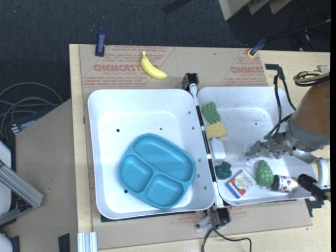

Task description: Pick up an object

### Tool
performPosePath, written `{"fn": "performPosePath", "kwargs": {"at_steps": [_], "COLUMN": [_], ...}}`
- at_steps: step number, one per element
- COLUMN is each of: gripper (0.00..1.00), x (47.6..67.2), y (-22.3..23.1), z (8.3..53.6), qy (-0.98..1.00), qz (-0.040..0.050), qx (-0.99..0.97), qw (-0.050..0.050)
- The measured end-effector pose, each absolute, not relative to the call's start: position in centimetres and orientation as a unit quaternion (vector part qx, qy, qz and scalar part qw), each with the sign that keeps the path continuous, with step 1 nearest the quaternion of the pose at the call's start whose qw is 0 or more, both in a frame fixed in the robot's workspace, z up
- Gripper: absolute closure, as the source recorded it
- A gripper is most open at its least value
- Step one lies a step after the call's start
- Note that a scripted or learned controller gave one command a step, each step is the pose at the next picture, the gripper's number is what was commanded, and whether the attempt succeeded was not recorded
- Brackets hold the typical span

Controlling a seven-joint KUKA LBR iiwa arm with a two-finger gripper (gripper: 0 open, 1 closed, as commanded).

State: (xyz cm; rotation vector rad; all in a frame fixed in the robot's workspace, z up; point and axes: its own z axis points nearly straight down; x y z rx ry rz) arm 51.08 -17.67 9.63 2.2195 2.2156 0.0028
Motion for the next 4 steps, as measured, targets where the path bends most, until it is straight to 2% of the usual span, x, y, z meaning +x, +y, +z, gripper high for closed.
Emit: {"fn": "performPosePath", "kwargs": {"at_steps": [1,2,3,4], "gripper": [0.0,1.0,1.0,1.0], "x": [47.8,47.9,53.1,54.5], "y": [-16.7,-16.7,-11.6,-6.8], "z": [8.4,9.4,8.8,18.5], "qy": [0.707,0.706,0.708,0.708], "qz": [-0.0005,0.0001,0.0017,0.0008], "qx": [0.707,0.708,0.706,0.707], "qw": [-0.002,0.0,0.002,0.001]}}
